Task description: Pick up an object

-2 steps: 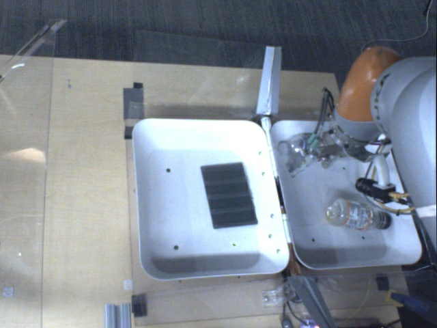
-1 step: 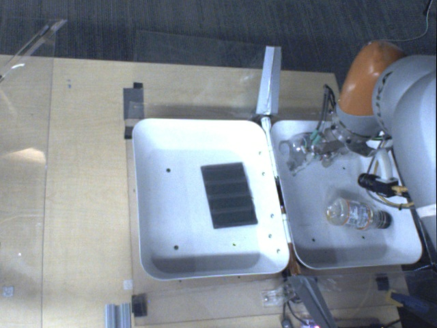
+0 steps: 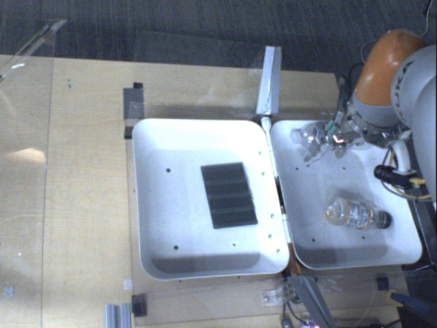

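Clear plastic bottle (image 3: 356, 214) lies on its side in the right bin (image 3: 410, 248), dark cap pointing right, toward the bin's near half. Hand (image 3: 321, 141) sits at the far edge of the same bin — well apart from the bottle, nothing seen between its parts; open or closed, cannot tell. Left bin (image 3: 157, 183) holds a dark ribbed rectangular block (image 3: 229, 195). Both bins rest on the pale wooden surface (image 3: 75, 203).
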`<state>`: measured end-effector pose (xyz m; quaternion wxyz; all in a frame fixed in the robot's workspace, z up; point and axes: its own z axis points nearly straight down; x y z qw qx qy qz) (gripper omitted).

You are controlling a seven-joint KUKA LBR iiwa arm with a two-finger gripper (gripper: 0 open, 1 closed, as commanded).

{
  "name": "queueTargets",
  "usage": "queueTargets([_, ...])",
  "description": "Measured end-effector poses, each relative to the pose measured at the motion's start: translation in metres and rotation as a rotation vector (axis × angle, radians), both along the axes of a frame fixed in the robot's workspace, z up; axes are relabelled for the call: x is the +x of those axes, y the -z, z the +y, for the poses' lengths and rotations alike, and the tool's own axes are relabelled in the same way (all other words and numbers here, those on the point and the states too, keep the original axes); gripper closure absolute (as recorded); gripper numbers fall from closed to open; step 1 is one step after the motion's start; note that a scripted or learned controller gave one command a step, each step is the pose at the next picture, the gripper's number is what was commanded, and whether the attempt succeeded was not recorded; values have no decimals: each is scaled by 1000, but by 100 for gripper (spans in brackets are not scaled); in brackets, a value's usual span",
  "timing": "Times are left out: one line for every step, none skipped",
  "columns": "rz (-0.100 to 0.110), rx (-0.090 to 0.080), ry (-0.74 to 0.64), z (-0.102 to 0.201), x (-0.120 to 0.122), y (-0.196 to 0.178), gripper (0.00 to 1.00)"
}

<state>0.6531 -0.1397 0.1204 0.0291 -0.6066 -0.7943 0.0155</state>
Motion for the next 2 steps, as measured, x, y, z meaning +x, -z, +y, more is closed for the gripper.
queueTargets([-69,-11,3,-18,-84,-9,0])
queueTargets([-78,-10,-94,-26,-105,31,0])
